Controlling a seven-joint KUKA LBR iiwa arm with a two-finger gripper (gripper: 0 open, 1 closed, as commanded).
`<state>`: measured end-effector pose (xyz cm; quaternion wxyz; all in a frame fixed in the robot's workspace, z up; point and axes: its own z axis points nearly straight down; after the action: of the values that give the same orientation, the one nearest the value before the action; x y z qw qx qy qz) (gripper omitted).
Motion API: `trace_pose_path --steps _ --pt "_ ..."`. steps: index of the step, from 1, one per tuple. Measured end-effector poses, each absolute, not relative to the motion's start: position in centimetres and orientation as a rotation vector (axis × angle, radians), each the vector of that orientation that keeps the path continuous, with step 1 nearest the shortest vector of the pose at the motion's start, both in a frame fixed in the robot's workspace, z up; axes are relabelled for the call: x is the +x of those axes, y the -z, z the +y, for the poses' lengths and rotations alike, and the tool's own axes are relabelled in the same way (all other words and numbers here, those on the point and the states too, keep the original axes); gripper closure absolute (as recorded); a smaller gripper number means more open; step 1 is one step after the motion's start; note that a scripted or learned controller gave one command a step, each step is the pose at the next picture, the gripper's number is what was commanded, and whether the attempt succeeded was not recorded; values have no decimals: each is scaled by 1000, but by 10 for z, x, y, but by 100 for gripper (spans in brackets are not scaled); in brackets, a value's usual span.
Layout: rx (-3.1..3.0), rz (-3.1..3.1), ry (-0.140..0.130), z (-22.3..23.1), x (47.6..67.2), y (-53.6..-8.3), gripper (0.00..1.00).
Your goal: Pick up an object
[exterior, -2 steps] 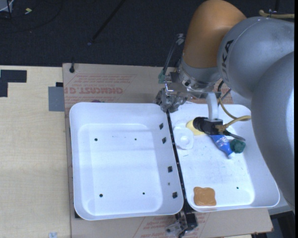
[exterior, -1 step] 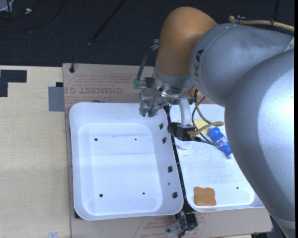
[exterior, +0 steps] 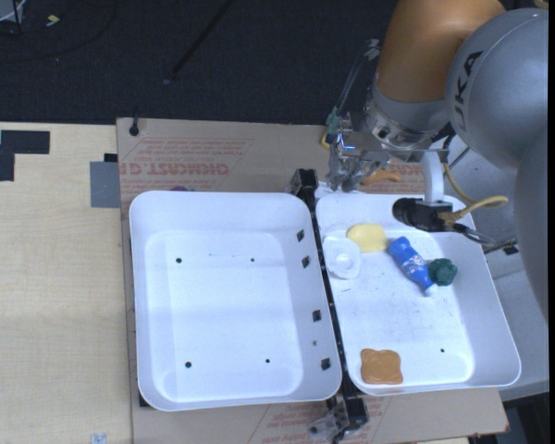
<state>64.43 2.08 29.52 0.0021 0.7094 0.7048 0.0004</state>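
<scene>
Orange-brown flat spongy piece far below jaws; yellow soft lump, blue tube just beneath. Jaws' opening: cannot tell, nothing visibly held.

1. left white bin, four small dark holes in its floor.
2. cardboard sheet under the bins, with mirrored red print.
3. light wooden bench top with black and grey patches.
4. dark floor behind.

Two shallow white plastic bins — smooth, faintly glossy — sit on matt brown printed cardboard over a pale wood-grain bench; the grey arm casing looks satin-smooth.
</scene>
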Motion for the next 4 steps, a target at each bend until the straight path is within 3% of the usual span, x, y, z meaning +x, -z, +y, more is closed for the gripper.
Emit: trace_pose_path --steps 1,2,3,4 --pt "2223 2224 5 29 643 -271 100" --pt "2216 2217 -12 26 645 -385 100" --pt "2223 2233 13 93 642 -253 100" --pt "2220 2228 3 158 642 -240 100"
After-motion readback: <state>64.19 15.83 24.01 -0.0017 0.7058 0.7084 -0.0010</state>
